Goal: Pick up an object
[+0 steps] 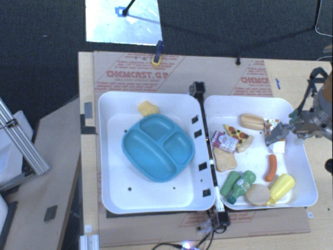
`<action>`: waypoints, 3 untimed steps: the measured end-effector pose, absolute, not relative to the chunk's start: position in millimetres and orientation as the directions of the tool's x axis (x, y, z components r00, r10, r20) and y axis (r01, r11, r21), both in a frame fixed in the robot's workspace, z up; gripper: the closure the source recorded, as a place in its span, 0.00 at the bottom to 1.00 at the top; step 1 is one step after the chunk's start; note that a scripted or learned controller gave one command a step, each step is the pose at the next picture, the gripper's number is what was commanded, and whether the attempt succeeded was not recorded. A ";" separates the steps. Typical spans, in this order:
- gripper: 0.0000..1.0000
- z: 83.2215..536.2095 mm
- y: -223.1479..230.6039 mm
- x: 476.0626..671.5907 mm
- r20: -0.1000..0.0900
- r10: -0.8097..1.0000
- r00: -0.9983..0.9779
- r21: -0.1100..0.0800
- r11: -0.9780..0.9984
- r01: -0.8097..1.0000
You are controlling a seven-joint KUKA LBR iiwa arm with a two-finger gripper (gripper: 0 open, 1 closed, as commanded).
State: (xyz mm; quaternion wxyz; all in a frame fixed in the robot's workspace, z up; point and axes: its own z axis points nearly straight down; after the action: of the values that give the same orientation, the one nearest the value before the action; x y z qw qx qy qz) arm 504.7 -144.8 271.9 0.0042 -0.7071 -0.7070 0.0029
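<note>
Arm: entered from the right edge, wrist over the right bin's (302, 163) far right side, gripper (274, 134) slanting down and leftward. Fingers parted, nothing between them.

Right bin, contents relative to gripper:
- small red-and-white packet (270, 125), just beside the fingertips, on the far side
- white block (278, 147), directly below the fingertips, nearer the camera
- hot dog bun (252, 122), left of the gripper, near the far wall
- pizza slice (237, 133), further left
- printed red pouch (224, 141), left again, beside the divider
- bread slice (224, 161), left and nearer the camera
- orange sausage (270, 167), just nearer the camera than the white block
- yellow bottle (281, 187), near corner
- round bun (257, 194), beside the yellow bottle
- green bottle (241, 185) and green pickle (229, 184), near-left

Left bin (112, 191), well apart from the gripper, to its left:
- blue divided plate (157, 147), centre
- yellow block (148, 108), touching the plate's far rim
</note>
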 end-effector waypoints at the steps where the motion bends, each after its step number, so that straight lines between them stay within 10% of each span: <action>1: 0.00 277.7 -144.4 506.7 -0.001 1.000 -0.003 0.002 0.003 1.000; 3: 0.00 190.2 -133.4 517.5 0.001 1.000 -0.001 0.000 0.001 1.000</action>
State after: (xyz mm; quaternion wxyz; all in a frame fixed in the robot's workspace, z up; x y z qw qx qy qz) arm 517.5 -133.4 190.2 0.0003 -0.7067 -0.7075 -0.0003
